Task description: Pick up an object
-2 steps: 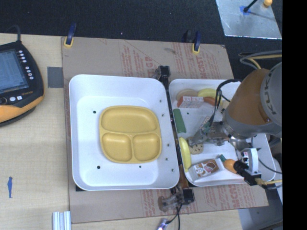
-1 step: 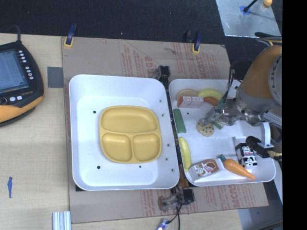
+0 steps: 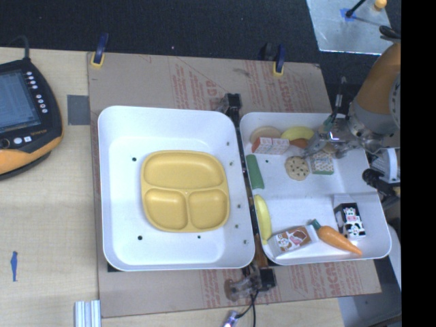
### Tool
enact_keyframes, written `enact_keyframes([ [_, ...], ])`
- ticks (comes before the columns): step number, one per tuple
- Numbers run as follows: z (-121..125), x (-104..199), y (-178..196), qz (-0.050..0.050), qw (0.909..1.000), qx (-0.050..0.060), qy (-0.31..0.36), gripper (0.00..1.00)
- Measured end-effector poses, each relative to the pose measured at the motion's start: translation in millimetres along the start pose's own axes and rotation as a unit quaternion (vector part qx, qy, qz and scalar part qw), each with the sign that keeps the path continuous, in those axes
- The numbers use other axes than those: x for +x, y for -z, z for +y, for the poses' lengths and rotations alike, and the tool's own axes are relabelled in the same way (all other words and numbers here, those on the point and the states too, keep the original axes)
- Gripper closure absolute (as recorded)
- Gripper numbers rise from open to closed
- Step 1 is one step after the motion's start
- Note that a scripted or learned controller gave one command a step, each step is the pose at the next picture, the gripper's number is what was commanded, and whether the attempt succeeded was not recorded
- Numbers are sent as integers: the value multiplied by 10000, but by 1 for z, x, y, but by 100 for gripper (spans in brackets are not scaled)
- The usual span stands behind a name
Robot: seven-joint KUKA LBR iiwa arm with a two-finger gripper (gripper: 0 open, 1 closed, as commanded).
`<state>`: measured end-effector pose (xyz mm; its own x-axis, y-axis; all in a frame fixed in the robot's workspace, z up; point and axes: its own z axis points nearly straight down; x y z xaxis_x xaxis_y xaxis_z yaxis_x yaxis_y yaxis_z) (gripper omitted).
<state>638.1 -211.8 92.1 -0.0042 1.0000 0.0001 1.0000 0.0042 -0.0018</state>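
I read the end effector (image 3: pixel 330 144) low over the far end of the right bin (image 3: pixel 371 182), near the tabletop's right edge; I cannot tell its state. Nearest candidate is the small greenish card packet (image 3: pixel 322 164), just beside it toward the near edge and lying roughly square to the bin. The cookie (image 3: pixel 296 167) sits just left of that. The yellow lemon-like piece (image 3: pixel 297 134) and the pink-and-white box (image 3: pixel 270 144) lie leftward along the bin's far wall. The carrot (image 3: pixel 338 239), milk carton (image 3: pixel 349 221) and snack bar (image 3: pixel 293 238) are well apart at the near end. The left bin (image 3: pixel 116 182) holds a yellow divided plate (image 3: pixel 185 189). My judgement: a short move toward the near edge, with crowding from the cookie the main worry.
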Motion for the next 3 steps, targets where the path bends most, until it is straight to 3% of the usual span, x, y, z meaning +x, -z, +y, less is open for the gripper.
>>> enact_keyframes([
  [1,18,18,0,0,10000,-5,-5,0],
  [2,19,74,2,-62,10000,-25,-21,0],
  [3,18,-1,80,0,10000,-6,-15,0],
])
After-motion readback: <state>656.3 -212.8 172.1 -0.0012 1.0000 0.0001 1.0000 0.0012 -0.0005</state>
